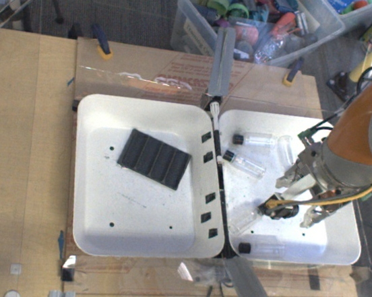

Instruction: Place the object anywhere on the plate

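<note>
— Anything on the plate yet?
— No. It's bare, well left of my jaws. A clear vial lies near them, up-left. Whether they're pinching anything, I cannot tell.

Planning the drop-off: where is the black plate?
In the camera view, the black plate lies flat in the left bin, toward its back, near the divider.

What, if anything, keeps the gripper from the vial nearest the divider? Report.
Likely nothing: the vial lies uncovered in the right bin, clear of the other vials, with the gripper hanging close by.
</note>
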